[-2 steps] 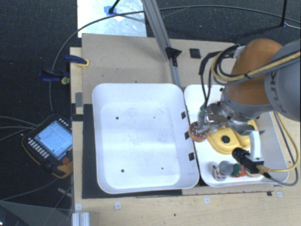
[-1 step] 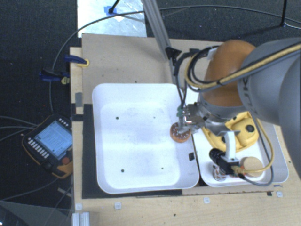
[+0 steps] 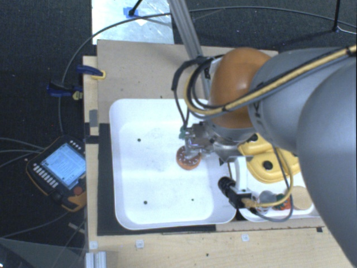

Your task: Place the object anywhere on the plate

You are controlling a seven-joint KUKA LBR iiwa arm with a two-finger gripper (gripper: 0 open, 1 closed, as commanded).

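Grey arm (image 3: 312,110) overhangs bins; hand (image 3: 192,144) directly above brown object (image 3: 188,159).

My robotics lab cell, plywood bench (image 3: 139,77) on dark carpet, teach pendant (image 3: 60,169) with lit screen beside it, blue and yellow clamps (image 3: 78,80) on the bench edge, loose cables (image 3: 111,27), grey industrial arm (image 3: 301,94) above white bins (image 3: 134,161)

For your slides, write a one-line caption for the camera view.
Arm's gripper poised over a small brown object in the left bin; yellow item in the right.
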